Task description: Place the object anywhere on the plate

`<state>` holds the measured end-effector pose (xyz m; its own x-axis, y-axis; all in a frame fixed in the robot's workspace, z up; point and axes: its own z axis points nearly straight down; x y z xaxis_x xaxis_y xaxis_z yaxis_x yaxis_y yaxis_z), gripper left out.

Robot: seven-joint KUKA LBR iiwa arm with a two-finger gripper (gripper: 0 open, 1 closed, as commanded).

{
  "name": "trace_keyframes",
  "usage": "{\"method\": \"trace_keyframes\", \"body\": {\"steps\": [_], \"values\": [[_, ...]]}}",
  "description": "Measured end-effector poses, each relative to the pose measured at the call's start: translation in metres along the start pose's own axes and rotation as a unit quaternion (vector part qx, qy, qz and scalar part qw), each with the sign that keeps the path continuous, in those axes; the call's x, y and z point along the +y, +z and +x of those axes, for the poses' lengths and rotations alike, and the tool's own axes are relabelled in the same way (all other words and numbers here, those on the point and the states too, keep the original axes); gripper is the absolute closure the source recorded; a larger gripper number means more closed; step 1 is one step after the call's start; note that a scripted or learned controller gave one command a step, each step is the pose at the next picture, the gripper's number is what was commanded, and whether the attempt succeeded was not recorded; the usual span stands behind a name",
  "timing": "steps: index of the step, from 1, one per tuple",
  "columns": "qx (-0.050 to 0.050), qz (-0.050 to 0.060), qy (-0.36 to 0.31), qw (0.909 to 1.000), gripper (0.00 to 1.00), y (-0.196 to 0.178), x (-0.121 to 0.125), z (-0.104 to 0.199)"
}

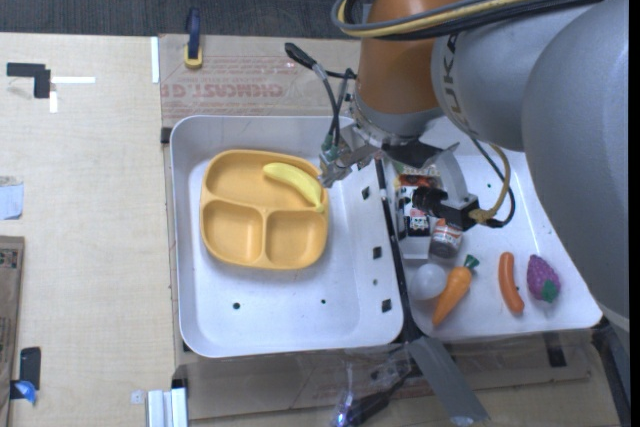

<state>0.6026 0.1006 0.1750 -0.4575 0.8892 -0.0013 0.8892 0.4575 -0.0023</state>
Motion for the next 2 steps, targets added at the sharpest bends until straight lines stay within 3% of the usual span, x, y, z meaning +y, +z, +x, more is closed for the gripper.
{"method": "trace_keyframes", "body": {"steps": [1, 2], "values": [[0.0, -0.001, -0.09, 0.9959, 1.0, -0.04, -0.02, 0.009], [0.001, 0.0, -0.04, 0.9992, 1.0, -0.045, -0.022, 0.036]]}}
